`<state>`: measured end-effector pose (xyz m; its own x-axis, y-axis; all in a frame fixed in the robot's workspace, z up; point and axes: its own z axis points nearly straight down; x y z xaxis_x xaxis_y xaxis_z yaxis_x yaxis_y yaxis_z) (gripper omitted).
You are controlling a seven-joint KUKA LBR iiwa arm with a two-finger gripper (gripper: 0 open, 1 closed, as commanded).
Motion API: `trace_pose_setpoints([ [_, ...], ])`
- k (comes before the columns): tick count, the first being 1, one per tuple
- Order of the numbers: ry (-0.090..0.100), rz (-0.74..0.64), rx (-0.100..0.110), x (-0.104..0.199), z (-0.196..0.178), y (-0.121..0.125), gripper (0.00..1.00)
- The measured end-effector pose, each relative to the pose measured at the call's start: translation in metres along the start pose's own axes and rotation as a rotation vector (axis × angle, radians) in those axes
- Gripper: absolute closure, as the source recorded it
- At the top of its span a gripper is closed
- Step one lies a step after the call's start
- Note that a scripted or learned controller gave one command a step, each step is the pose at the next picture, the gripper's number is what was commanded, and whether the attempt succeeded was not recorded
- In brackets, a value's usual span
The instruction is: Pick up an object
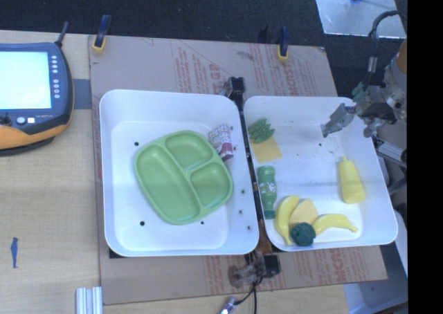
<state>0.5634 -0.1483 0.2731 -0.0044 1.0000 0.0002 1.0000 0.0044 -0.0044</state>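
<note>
The claw (337, 121), whose state cannot be told, hangs over the right bin (387, 198) near a yellow corn cob (351, 180) lying by the right wall, likely light, stiff, smooth plastic best gripped across its middle.

arm: enters from right | tool (334, 123): low, angled leftward, nothing visibly between its fingers, possibly open
</note>
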Motion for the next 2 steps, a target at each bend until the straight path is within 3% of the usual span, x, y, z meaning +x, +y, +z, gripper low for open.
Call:
trace_pose_setpoints([
  [1,-0.001,0.001,0.001,-0.063,0.074,-0.023,0.0],
  [2,0.001,-0.002,0.002,-0.063,0.158,-0.029,0.0],
])
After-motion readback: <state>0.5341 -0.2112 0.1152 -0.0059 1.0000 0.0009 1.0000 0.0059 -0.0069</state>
